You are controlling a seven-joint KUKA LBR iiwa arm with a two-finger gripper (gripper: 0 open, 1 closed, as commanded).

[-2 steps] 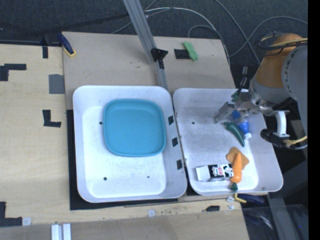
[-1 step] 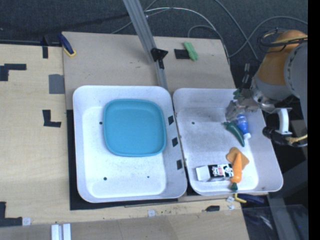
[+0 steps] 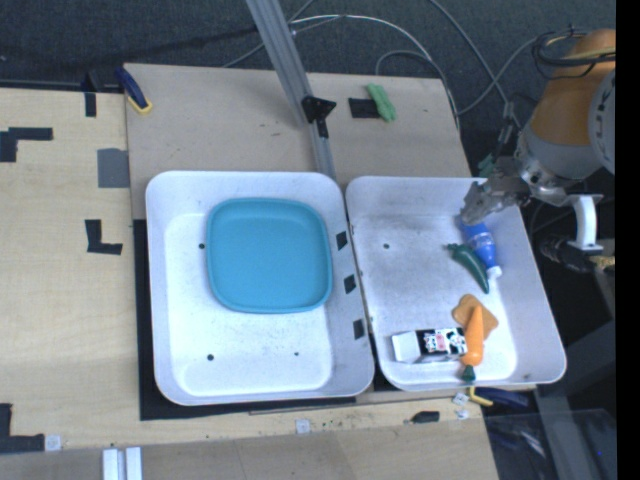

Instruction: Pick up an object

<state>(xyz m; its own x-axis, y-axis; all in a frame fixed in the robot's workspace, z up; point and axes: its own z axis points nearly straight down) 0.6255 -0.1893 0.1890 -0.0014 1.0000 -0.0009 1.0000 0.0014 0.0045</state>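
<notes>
My gripper (image 3: 480,208) hangs over the far right part of the right bin (image 3: 400,268), just above a small blue bottle (image 3: 484,246) that lies there. A dark green pepper-like toy (image 3: 468,262) rests against the bottle's left side. Near the bin's front right lie an orange carrot toy (image 3: 475,330) and a small black and white box (image 3: 430,344). A light blue square plate (image 3: 268,254) sits in the left bin (image 3: 180,358). Nothing shows between the gripper's fingers.
A grey metal pole (image 3: 290,63) slants across the back of the bench. A green clip (image 3: 381,102) and a blue and yellow clamp (image 3: 134,90) sit on the wooden board behind the bins. Cables loop at the back right.
</notes>
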